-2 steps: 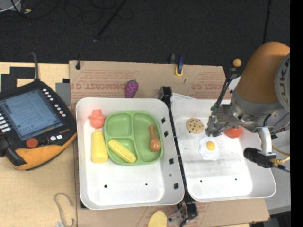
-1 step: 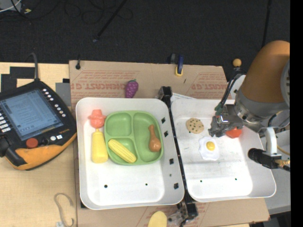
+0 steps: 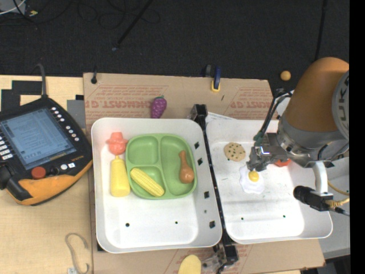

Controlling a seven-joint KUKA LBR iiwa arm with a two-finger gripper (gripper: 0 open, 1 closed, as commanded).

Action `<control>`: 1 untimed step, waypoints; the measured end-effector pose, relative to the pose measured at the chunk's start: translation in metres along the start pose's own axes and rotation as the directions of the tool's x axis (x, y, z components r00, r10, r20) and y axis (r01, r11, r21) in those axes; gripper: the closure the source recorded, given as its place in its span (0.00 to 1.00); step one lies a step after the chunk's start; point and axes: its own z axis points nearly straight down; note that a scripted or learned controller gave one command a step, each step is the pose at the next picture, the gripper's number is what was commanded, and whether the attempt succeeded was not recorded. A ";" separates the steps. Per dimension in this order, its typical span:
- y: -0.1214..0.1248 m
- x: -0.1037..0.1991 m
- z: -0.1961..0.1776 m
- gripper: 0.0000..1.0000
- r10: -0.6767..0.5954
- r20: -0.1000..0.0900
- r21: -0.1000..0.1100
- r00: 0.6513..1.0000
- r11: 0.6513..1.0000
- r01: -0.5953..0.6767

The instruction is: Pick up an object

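1. My claw (image 3: 258,163) hangs low in the right bin (image 3: 296,224), just above the fried egg (image 3: 251,181), since that toy lies nearest under my wrist.
2. The cookie (image 3: 234,151) lies just beyond the egg, toward the bin's back wall.
3. A small red piece (image 3: 281,163) beside the egg is half hidden by my arm.
4. I cannot tell how my claw is set; it is too small and dark.
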 end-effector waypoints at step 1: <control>0.002 0.001 0.002 1.00 0.000 0.000 -0.001 1.000 1.000 0.000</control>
